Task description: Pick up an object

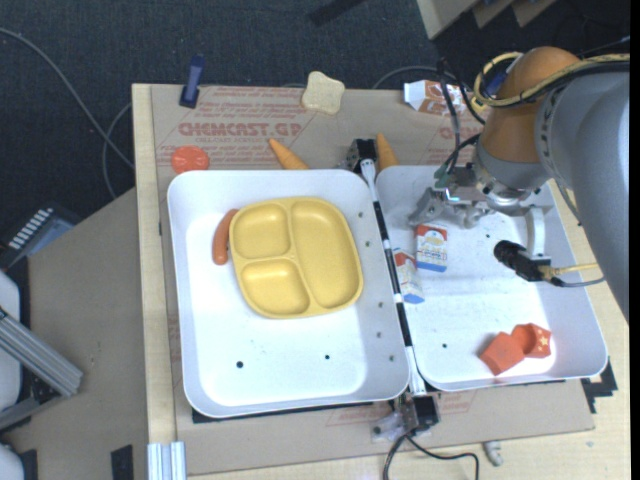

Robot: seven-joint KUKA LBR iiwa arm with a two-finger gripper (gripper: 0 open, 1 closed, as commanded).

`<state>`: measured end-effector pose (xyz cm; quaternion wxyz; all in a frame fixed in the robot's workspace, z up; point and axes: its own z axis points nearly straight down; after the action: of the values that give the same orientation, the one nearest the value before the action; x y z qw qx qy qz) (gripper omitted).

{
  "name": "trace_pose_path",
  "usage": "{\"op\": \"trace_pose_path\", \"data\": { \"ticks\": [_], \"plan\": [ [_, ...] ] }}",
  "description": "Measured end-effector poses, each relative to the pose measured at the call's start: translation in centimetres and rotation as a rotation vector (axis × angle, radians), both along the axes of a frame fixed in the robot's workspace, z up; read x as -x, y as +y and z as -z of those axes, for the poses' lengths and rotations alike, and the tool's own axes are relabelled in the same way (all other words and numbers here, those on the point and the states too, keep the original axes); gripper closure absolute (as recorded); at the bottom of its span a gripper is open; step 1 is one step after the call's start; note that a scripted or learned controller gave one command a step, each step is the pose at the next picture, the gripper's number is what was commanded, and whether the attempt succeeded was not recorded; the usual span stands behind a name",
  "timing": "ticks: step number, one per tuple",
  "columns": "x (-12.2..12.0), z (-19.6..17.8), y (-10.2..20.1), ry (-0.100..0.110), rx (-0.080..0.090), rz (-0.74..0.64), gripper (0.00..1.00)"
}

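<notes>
The hand (447, 205) hangs low over the right bin (570, 298), just above a small carton (432, 247) — I cannot tell its grip. This looks like the approach step; next it must drop squarely onto the carton and pinch — nothing is held yet.

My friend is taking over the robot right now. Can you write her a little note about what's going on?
Gripper: low at the back of the right bin; whether it is open or shut can't be seen, and nothing shows in it.
Right bin: small carton just in front of the gripper, orange block near the front.
Left bin: yellow divided plate, with a sausage beside it.
Done: nothing picked up yet.
Left: grab an object and lift it; the carton is closest.
</notes>
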<state>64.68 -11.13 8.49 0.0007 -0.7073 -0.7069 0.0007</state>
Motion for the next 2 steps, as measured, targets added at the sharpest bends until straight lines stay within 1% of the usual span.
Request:
{"op": "trace_pose_path", "data": {
  "ticks": [1, 2],
  "plan": [
    [0.44, 0.0, 1.8, 0.0, -0.001, -0.002, 0.0],
    [0.79, 0.0, 0.84, 0.0, 0.0, 0.0, 0.0]
  ]
}}
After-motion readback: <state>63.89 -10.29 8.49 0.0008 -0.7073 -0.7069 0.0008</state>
